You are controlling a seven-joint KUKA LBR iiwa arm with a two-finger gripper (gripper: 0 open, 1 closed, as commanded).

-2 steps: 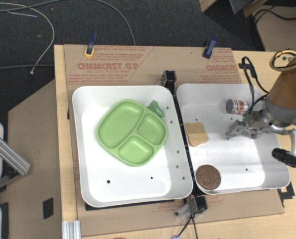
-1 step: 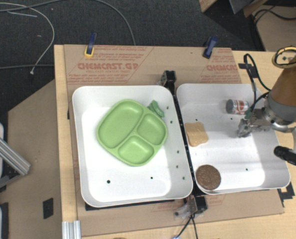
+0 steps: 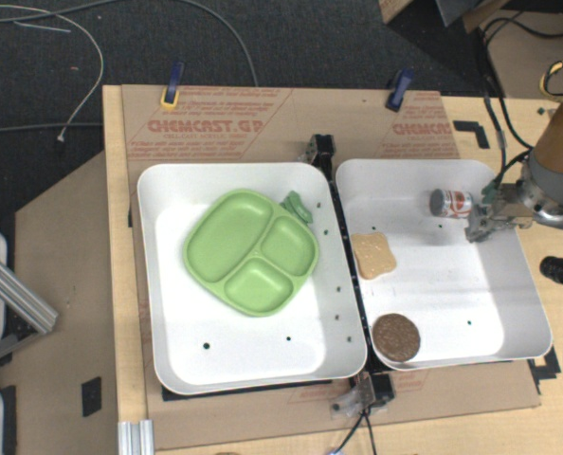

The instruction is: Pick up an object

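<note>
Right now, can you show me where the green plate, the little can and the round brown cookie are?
green plate [image 3: 251,251], camera view, on its middle ridge.
little can [image 3: 449,202], camera view, on its side, lying in the right bin.
round brown cookie [image 3: 396,336], camera view, on its top face.

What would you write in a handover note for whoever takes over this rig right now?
Tool: low over the right bin, at its upper right, next to the small can lying on its side there. Whether it grips anything cannot be told from this view.
Right bin also holds a tan bread-like slice at its left wall and a round brown patty at its near left corner.
Left bin holds a green divided plate with a small green item at its upper right edge.
Done: nothing visibly lifted.
Left: grasp one object and raise it.
</note>
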